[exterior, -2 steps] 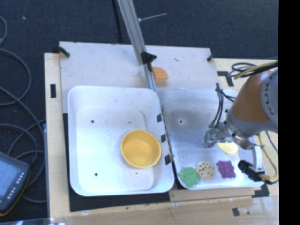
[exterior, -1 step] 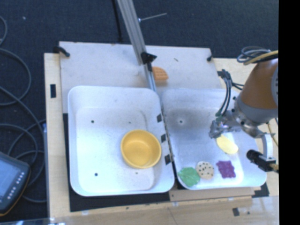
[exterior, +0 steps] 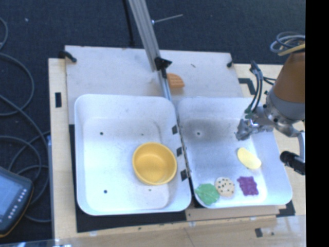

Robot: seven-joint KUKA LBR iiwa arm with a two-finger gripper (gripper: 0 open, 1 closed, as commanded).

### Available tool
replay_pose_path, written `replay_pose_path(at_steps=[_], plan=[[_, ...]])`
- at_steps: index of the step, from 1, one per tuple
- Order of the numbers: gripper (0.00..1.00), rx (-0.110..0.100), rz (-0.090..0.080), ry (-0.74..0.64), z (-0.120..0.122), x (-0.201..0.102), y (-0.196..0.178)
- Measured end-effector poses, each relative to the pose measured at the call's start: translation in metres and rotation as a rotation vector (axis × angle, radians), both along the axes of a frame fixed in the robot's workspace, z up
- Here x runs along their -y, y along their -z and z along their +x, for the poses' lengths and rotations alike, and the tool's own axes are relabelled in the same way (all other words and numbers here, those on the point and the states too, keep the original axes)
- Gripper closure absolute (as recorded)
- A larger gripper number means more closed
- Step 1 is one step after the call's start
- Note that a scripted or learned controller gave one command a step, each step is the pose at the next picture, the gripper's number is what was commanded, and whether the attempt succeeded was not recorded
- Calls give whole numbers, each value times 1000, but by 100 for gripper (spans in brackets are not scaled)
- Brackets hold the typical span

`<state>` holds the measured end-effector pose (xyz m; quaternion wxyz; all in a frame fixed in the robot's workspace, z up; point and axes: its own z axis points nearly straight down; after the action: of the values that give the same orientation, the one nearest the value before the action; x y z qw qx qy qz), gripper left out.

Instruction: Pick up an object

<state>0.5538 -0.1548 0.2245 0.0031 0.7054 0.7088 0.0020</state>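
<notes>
So, biggest first: we see the desk (exterior: 59,138) carrying two white bins, the left bin (exterior: 103,117) and the right bin (exterior: 216,117). A yellow bowl (exterior: 154,162) sits in the left bin's lower right part, well apart from the arm. We judge it rigid, light plastic, prob. slippery; a pinch on the rim would be the only hold.

The jaws (exterior: 244,131) hang over the right bin, just above and left of a yellow lemon-shaped piece (exterior: 249,158). We can't tell if they're open or shut, too blurred.

That yellow piece is the nearest pick, w/ nothing touching it. It looks like smooth toy food: light, hard, rounded, apt to squirt out, so we'd grip across its short axis at the middle.

Along the bin's lower edge lie a green leafy piece (exterior: 207,193), a purple bunch (exterior: 248,185) and a speckled cookie (exterior: 224,187): flat, low, harder to pinch.
</notes>
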Motion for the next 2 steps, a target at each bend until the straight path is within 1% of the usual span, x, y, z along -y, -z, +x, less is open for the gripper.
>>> replay_pose_path(at_steps=[1,2], plan=[[100,-1,0,-1,2,1,-41],[100,-5,1,-1,-6,-55,-35]])
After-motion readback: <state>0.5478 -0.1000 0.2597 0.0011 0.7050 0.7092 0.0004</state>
